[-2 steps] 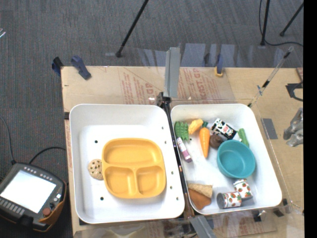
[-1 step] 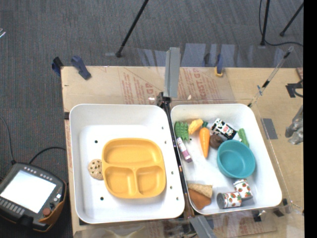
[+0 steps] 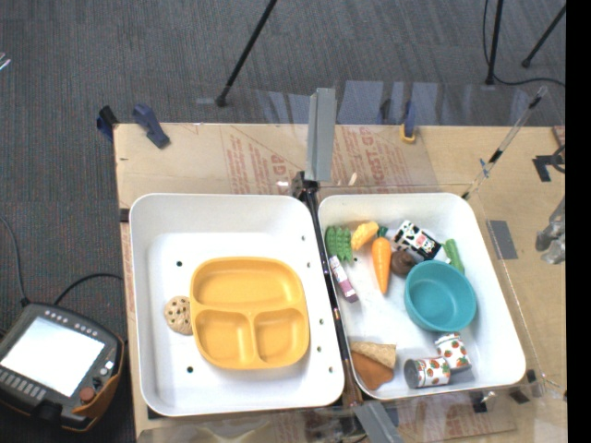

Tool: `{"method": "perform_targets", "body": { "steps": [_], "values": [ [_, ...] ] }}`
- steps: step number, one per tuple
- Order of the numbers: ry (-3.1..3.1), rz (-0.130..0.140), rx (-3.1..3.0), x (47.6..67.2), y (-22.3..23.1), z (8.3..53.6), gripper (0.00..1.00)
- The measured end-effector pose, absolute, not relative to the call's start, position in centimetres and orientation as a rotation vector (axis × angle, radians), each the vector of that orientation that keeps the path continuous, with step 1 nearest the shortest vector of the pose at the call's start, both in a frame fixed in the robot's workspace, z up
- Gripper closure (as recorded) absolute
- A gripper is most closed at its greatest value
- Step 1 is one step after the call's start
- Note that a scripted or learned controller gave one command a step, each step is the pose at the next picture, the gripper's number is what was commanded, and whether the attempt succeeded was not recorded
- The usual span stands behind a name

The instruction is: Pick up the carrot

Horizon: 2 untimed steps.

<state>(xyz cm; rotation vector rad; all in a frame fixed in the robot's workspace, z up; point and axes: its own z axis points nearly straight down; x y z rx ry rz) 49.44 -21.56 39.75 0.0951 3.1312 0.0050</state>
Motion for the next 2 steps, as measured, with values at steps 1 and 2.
{"method": "perform_targets", "body": {
  "steps": [1, 2],
  "values": [
    [3.128, 0.006, 0.099, 49.55, -21.67, 40.69, 1.00],
    [3.124, 0.007, 0.103, 49.67, -21.76, 41.66, 1.00]
  ]
}}
